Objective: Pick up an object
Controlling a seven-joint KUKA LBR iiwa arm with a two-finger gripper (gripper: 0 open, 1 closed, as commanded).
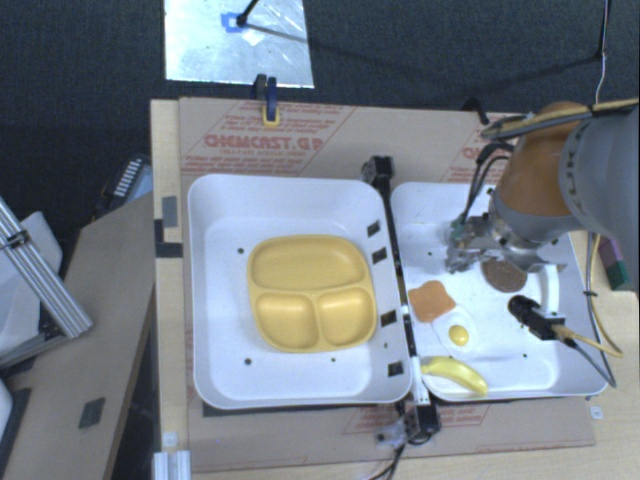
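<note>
The right bin (560, 368) holds several toy foods. An orange-brown toast slice (432, 300) lies near its left wall, with a fried egg (458, 335) just in front of it and a yellow banana (455, 375) at the front left corner. A brown round patty (503, 274) lies toward the middle, partly under the wrist. My gripper (460, 255) hangs low over the back left part of this bin, left of the patty and behind the toast. Nothing shows between its tips.
A yellow three-compartment plate (305, 293) sits in the middle of the left bin (215, 368). A black-clipped divider (392, 268) separates the two bins. The arm's grey body and orange band (540, 178) cover the right bin's back right.
</note>
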